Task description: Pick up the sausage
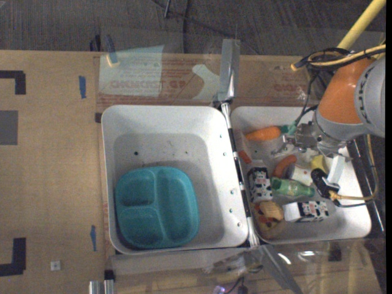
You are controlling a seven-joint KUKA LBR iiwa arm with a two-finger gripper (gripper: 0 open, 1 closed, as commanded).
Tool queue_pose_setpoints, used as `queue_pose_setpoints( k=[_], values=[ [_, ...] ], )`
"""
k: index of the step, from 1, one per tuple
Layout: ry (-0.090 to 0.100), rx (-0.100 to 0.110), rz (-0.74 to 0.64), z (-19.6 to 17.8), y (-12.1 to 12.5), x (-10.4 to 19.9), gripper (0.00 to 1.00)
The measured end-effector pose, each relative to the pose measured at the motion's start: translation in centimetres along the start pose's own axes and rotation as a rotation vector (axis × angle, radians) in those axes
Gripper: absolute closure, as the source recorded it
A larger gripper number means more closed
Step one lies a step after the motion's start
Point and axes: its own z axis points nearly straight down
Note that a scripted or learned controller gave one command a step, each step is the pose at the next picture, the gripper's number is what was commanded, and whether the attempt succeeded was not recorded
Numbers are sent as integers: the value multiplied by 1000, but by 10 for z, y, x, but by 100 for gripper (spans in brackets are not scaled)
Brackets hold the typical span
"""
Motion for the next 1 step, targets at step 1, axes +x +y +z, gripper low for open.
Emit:
queue_pose_setpoints(
  k=[1],
  values=[
    [-1,7,112,-83,6,8,0]
  ],
)
